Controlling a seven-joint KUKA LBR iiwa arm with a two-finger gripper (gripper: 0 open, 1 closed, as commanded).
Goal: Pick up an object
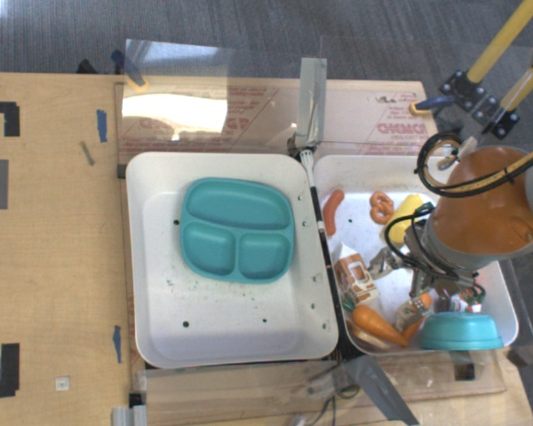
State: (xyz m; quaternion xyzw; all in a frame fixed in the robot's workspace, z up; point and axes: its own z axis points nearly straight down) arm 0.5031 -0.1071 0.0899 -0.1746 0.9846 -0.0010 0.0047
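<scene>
Two shallow white plastic bins sit side by side on the bench. The left bin (151,238) holds a teal plastic divided plate (237,229) with three compartments, lying flat near the bin's middle, with small dark specks scattered on the white floor around it. The right bin (355,171) holds a jumble of small toy items. A red-orange sausage-shaped piece (333,211) lies near the bin's left wall, and a small orange pretzel-shaped piece (382,206) lies just to its right. A yellow banana-like piece (409,211) sits beside the pretzel, partly under the arm. Lower down, a small brown-and-white printed carton (357,278) rests near the left wall, and an orange carrot-shaped piece (379,327) lies along the near edge just below it. A teal plastic bowl (459,331) sits in the near right corner of that bin, close beside the carrot's tip. The grey arm with its wide orange band (484,204) reaches in over the right bin, black cables looping around it. Its two-finger gripper (424,293) points down among the items, between the carton and the bowl, just above the carrot; whether it is spread or closed, and whether it has hold of anything, I cannot tell, since the wrist and clutter hide its tips.
</scene>
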